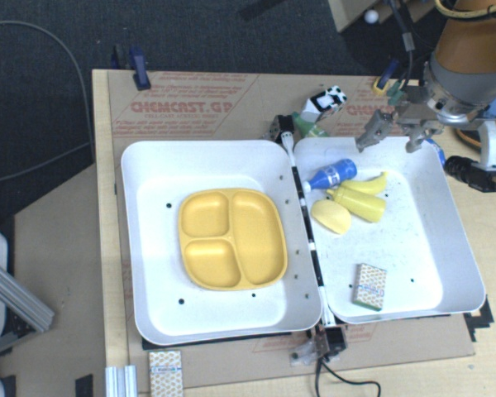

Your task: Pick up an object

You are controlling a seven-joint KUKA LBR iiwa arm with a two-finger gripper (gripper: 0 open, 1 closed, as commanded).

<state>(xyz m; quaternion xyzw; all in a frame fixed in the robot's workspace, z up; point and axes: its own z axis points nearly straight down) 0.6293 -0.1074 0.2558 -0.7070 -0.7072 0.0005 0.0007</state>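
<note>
Yellow plastic dominates the left bin, where a divided plate with three compartments sits near the middle. Beyond the bins' far edge, on the brown bench, a small black-and-white toy stands just beside the divide.

In the right bin, a cluster lies toward the far left corner: a blue bottle on its side, touching a yellow banana-shaped toy, with a pale yellow oval piece just beside them on the near side. Well apart, near the bin's near edge, rests a small patterned box.

At far right, the arm's gripper hangs over the right bin's far rim, its two fingers spread apart with nothing between them, near the cluster but clear of it.
</note>
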